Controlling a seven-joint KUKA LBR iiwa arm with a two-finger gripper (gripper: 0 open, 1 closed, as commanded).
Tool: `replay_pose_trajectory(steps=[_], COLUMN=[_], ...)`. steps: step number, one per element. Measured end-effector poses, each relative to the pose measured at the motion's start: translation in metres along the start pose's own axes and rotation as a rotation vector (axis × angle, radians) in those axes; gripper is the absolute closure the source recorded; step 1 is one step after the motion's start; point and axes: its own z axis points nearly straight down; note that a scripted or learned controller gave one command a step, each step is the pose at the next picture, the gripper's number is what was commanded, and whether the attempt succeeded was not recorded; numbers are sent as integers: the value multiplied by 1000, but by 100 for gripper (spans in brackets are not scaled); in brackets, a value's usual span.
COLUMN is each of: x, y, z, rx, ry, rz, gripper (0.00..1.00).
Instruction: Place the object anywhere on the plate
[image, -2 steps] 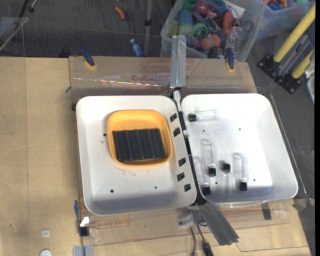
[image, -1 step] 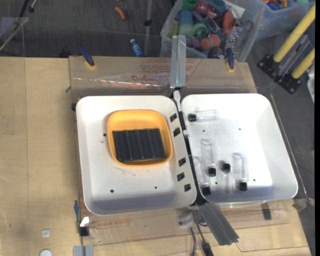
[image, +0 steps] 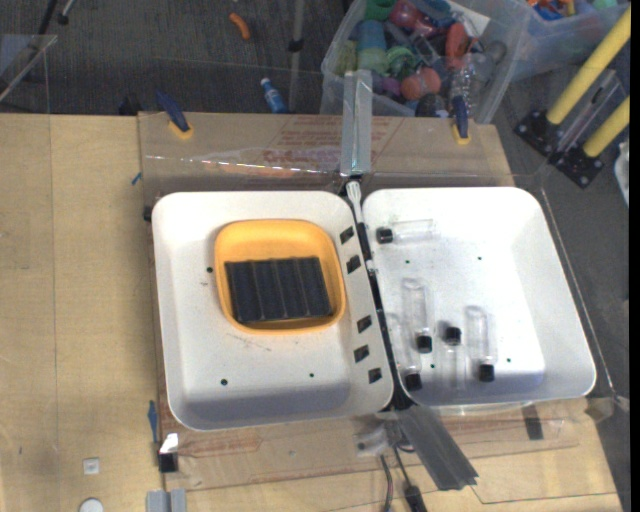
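An orange plate (image: 275, 233) with rounded corners lies in the middle of the left white bin (image: 185, 330). A dark, ridged rectangular slab (image: 277, 288) rests flat on the plate and covers most of its floor. In the right white bin (image: 520, 250) lie several clear plastic tubes with black caps. One tube (image: 408, 231) sits near the bin's back left. Another tube (image: 413, 308) and a third (image: 479, 335) lie toward the front, with loose black caps (image: 450, 335) around them.
A ridge with black clips (image: 358, 295) separates the two bins. A grey metal bar (image: 354, 125) stands behind them on the wooden bench. A clear box of coloured toys (image: 420, 45) and yellow poles (image: 595, 70) sit beyond the bench's back edge.
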Motion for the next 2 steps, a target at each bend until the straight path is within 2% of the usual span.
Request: replay_pose_trajectory(steps=[2], x=[-8], y=[-3], z=[1], rx=[-2], ry=[0], rz=[-566], gripper=[100])
